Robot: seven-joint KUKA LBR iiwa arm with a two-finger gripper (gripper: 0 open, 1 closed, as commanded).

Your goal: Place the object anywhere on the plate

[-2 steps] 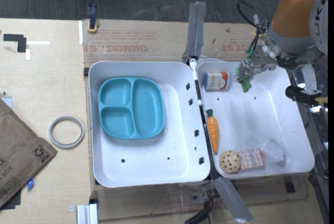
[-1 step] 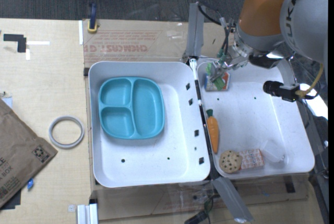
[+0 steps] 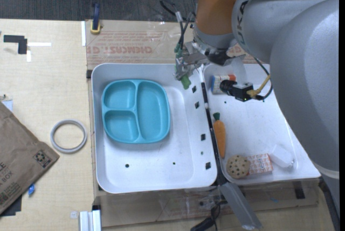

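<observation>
The light-blue three-compartment plastic plate [image 3: 136, 111] is seen bare in the left white bin [image 3: 108, 170] — placement not yet done. The gripper [image 3: 186, 71] is poised at the bin's upper right edge, seemingly closed on a small green object [image 3: 186, 83] — grip not certain.

The blue plate [image 3: 136, 111] lies unobstructed from above, with bare floor of the left bin [image 3: 151, 170] beside it.

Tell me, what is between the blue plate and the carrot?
In the camera view, bare white bin floor comes first after the blue plate, then the rims where the two bins meet. The carrot lies just past them.
</observation>
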